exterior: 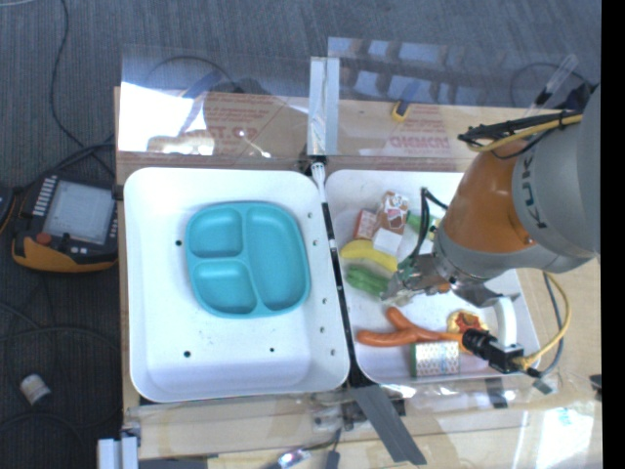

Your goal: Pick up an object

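The tool is hovering low in the right bin; whether it is gripping I cannot tell. Just left of it the green pepper is lying, likely light, smooth, slippery; pinching across its middle seems best.

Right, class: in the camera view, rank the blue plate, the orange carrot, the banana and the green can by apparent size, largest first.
1. blue plate
2. orange carrot
3. banana and green can: they look alike, and the banana is partly hidden, so no ranking between them.
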Tool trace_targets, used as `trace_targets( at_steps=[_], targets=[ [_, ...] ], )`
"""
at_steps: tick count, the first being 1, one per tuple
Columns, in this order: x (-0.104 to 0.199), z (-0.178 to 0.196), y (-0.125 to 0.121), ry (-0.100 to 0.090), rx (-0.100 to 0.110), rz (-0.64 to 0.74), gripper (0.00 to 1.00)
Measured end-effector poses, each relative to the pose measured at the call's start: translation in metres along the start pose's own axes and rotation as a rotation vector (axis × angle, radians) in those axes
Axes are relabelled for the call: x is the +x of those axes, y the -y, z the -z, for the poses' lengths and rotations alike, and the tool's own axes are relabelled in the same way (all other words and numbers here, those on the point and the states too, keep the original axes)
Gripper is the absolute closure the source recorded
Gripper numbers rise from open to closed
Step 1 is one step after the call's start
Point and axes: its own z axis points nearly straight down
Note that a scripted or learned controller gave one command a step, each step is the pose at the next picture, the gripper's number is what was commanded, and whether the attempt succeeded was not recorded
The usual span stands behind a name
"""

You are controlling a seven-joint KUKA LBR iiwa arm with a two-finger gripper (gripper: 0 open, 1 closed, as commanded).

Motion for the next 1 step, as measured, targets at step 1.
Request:
trace_targets(
  at_steps=[1],
  targets=[
    [0.0241, 0.0696, -0.0395, 0.006, -0.006, -0.11, 1.0]
  ],
)
